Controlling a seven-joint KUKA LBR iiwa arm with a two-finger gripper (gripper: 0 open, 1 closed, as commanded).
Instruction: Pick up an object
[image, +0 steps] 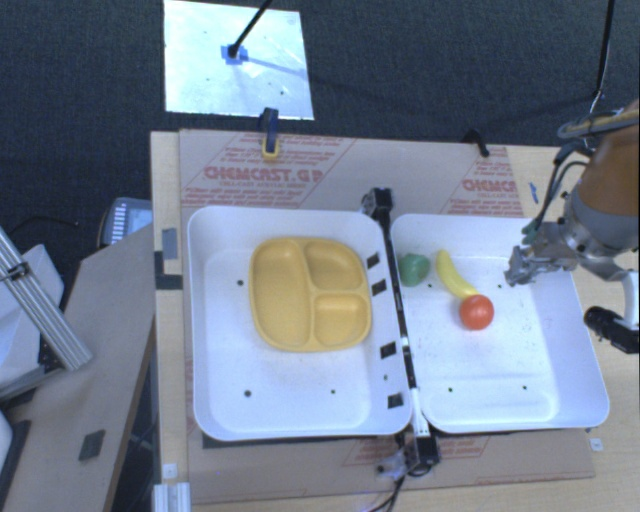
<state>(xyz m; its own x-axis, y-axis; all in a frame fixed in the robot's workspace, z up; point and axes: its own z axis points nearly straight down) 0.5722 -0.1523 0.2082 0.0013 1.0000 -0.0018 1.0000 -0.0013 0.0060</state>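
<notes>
Dark carpet (80, 80) surrounds a pale wooden bench (165, 180) on which a brown board (330, 165) lies, printed in red with "CHEMCAST GP" at its left and a second, partly cut-off print of the same kind at its right; a yellow clamp (270, 140) pins the board's far edge, and a silvery sheet (238, 60) lies on the carpet beyond it.

Two shallow white bins sit side by side on the board, touching along a black seam (392, 300); taking that seam as the landmark, the left bin (220, 390) lies to its left and holds a yellow divided plate (308, 293), three compartments, resting flat near the bin's middle and just left of the seam; the right bin (520, 390) lies to the seam's right.

Just right of the seam, at the far part of the right bin, sits a small green object (414, 267); a banana (454, 275) lies beside it, further from the seam, slanting down toward a red-orange tomato-like ball (477, 312), which touches or nearly touches the banana's lower end.

Well right of the seam, the grey arm with its orange band (610, 175) reaches in over the right bin's far right side; the gripper (522, 268) hangs to the right of the banana and apart from it, nothing visibly between its fingers; whether the fingers are spread or closed I cannot tell at this size.
</notes>
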